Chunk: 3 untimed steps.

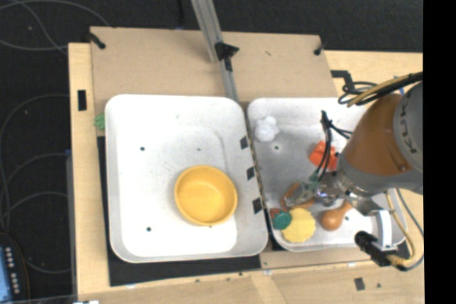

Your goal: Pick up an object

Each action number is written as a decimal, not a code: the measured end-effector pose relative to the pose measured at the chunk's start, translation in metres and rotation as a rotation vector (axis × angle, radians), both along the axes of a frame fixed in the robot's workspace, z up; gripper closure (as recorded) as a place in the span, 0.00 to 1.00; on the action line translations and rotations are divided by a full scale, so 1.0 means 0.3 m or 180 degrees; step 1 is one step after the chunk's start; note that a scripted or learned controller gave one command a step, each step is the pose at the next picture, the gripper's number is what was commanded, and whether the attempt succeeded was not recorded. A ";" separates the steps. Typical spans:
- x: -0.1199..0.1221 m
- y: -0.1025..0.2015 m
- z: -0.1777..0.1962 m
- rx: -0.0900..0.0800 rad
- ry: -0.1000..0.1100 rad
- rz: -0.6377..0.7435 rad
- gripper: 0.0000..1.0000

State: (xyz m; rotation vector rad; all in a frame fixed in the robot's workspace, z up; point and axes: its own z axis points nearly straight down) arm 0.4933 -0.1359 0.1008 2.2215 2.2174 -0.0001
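Observation:
My gripper (313, 194) reaches down into the right bin (285, 126) near its front, under the orange-banded wrist. Its fingers are hidden among the objects there. Close around it lie a brown piece (293, 190), a yellow lumpy object (300, 225), a green round object (283, 219), an orange-brown ball (331, 218) and an orange-red object (322, 153) just behind it. A white crumpled object (266, 129) rests at the bin's back left. I cannot tell if anything sits between the fingers.
The left bin (142, 153) holds a yellow bowl (206, 194) toward its front right. A metal pole (203, 3) slants up from between the bins at the back. Black cables run along the arm at the right.

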 end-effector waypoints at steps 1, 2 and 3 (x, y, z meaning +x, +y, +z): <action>0.006 0.004 0.040 0.0013 -0.0016 -0.0010 1.00; 0.012 -0.008 0.252 0.0001 -0.0020 0.0018 1.00; -0.010 -0.018 0.416 0.0002 -0.0018 0.0020 1.00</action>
